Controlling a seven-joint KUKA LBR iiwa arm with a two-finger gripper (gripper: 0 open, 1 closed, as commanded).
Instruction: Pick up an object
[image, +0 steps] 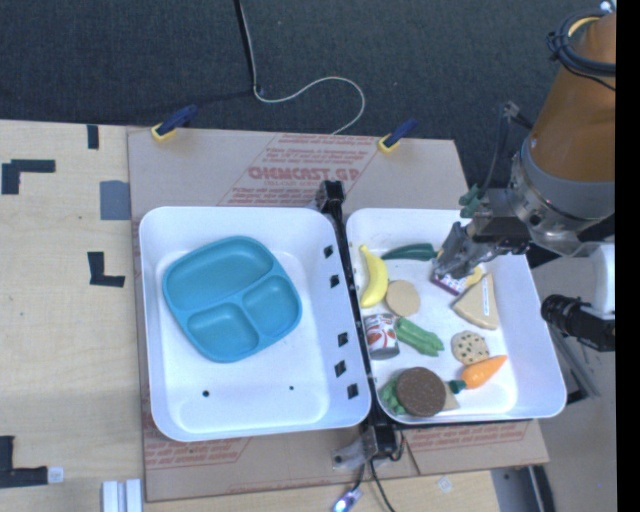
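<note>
Camera view. Gripper (455, 262): over right bin (535, 395), jaw state indeterminate, possibly touching something small beneath. Around it, one each: banana (373, 277), sandwich wedge (480, 303), cookie (468, 347), carrot (484, 371), can (381, 335). Left bin (175, 405): one blue tray (232, 297).

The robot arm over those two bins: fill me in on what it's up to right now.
The arm's gripper is down in the right bin, at its far side among toy food: a banana, a sandwich wedge, a cookie, a carrot, a burger and a small can. Whether it has grabbed anything can't be told. The left bin holds a blue divided plate.
</note>
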